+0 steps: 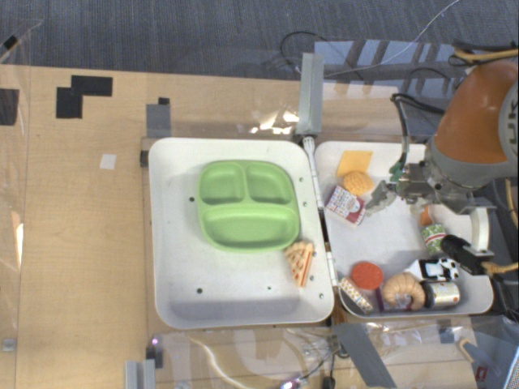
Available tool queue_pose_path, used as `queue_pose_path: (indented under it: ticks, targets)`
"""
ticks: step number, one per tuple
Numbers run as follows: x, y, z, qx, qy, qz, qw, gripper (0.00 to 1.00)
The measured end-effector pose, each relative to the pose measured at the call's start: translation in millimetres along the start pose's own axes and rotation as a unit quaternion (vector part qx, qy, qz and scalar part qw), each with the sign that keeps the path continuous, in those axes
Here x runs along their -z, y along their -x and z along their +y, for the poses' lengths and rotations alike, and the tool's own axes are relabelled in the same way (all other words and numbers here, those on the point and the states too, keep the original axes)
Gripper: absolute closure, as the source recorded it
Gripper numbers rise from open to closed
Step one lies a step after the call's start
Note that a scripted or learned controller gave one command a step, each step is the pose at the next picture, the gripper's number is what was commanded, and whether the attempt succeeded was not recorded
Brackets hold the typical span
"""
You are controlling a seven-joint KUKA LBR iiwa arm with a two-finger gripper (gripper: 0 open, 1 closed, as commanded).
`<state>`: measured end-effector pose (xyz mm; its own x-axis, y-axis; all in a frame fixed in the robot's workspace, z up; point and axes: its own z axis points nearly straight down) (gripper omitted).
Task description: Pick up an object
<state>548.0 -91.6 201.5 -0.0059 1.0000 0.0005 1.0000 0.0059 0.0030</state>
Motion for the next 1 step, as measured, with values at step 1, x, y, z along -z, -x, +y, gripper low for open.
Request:
queue_pose_path:
  ticks: [1]
  targets:
    - [-81.4,-9.4,47.6,-0.015,-0.001,0.0,0.9999,0.0]
